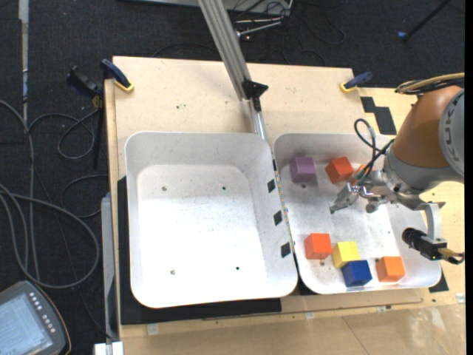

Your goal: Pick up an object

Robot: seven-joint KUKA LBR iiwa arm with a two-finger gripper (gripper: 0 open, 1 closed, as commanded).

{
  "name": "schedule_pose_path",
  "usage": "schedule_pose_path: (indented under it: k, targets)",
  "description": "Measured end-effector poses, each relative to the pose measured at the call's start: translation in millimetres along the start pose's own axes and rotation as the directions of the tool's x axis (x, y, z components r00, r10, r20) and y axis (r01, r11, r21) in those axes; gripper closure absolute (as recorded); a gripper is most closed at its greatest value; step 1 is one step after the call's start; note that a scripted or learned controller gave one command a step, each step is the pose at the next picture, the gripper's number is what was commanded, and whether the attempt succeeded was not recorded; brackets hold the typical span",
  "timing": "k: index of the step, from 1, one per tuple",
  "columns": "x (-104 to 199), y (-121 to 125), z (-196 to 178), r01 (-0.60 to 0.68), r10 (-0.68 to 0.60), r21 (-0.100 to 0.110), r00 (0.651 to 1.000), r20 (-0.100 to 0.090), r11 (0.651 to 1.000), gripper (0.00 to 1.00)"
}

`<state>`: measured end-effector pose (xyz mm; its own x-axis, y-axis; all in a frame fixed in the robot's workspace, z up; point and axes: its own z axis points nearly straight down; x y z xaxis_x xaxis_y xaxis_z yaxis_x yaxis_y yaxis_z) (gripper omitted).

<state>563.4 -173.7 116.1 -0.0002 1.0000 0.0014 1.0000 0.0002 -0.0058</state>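
Gripper hangs over right bin, just below-right of upper orange block. Fingers splayed apart, nothing between them. Purple block left of that orange block. Other blocks well below it. Pick not yet done; descent, closing and lift remain.

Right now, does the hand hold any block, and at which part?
Nothing is held. The hand hovers open in the right bin, below the orange block, with no block between its fingers.
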Motion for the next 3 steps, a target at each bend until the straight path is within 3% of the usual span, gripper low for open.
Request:
schedule_pose_path:
  k: [1,2,3]
  targets:
    - [0.5,-0.1,22.1,0.000,0.000,-0.003,1.000,0.001,1.000,0.00]
    - [0.1,0.7,10.6,-0.001,0.001,-0.007,1.000,0.002,1.000,1.00]
    - [-5.6,3.1,-51.8,0.001,-0.001,-0.013,1.000,0.004,1.000,1.00]
